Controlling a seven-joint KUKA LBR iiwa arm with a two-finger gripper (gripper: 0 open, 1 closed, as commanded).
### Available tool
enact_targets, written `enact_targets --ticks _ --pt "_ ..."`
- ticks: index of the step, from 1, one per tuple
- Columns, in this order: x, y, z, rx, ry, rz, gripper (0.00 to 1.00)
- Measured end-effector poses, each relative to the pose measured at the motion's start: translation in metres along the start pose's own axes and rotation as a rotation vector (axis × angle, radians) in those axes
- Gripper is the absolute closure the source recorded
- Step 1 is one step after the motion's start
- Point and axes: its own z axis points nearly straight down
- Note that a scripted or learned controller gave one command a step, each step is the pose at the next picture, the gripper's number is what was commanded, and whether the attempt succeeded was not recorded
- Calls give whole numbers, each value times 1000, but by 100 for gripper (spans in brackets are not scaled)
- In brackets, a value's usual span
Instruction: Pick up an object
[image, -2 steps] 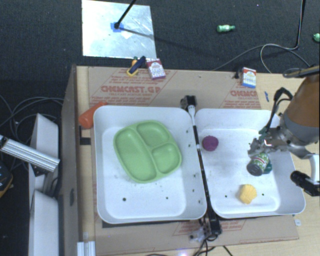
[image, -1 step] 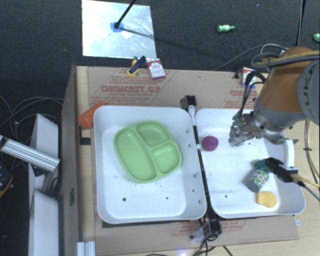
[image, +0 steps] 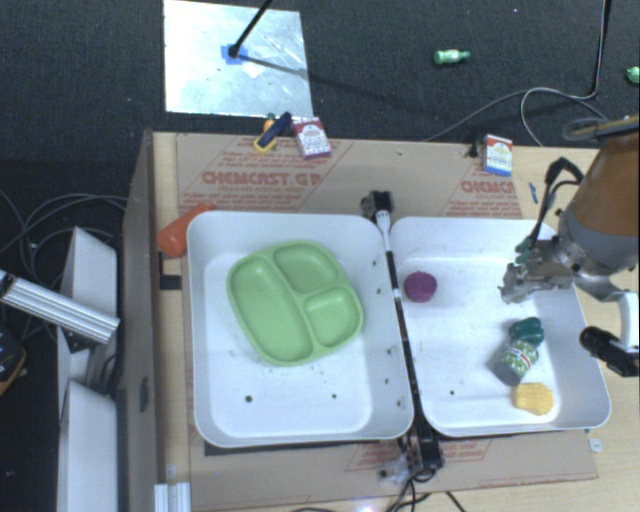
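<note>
- Three loose things lie in the right bin (image: 470, 420): a purple ball (image: 419, 287) near its left wall, a small green-capped bottle (image: 519, 350) toward the right side, and a yellow lump (image: 534, 399) just below the bottle, near the bin's lower right corner.
- The bottle lies tilted, its dark green cap pointing up and right; the yellow lump sits close beside its lower end, and whether they touch cannot be told.
- The gripper (image: 520, 285) hangs over the right bin's upper right part, above the bottle and well apart from the purple ball.
- How far the fingers are spread cannot be told; nothing is seen between them.
- The arm (image: 605, 200) comes in from the right, its orange band above the grey wrist.
- The left bin (image: 215, 400) holds a green divided tray (image: 293, 300) with three compartments.
- On the surface (image: 420, 190) behind the bins lie two small red-and-white boxes (image: 313, 138), the other (image: 497, 155) farther right.
</note>
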Motion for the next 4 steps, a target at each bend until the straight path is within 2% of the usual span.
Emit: enact_targets --ticks 1,2,3,4 --pt "-69 45 26 1 0 0 100" --pt "-68 45 26 0 1 -1 0" --pt "-65 19 125 4 2 0 0" --pt "-55 -27 131 2 2 0 0"
